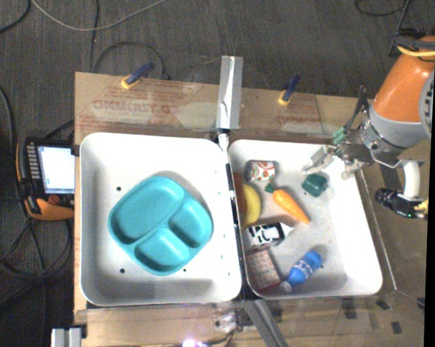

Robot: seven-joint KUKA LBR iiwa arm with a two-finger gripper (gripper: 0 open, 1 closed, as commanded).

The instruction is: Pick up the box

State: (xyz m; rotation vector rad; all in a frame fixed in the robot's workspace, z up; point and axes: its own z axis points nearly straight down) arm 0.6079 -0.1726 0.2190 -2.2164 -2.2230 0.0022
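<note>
A small black-and-white box (267, 232) lies in the middle of the right bin (360, 211), just below the banana. A flat brown box (261, 267) rests at that bin's front left, partly against the wall. My gripper (329, 161) hangs over the bin's back right part, just above a small dark green object (315, 184). Its fingers stand open with nothing between them. Both boxes are well to the front left of the gripper.
Also in the right bin are a can (261, 171), a yellow banana (252, 204), an orange carrot (291, 205) and a blue bottle (302, 268). The left bin (95, 164) holds a teal divided plate (161, 223).
</note>
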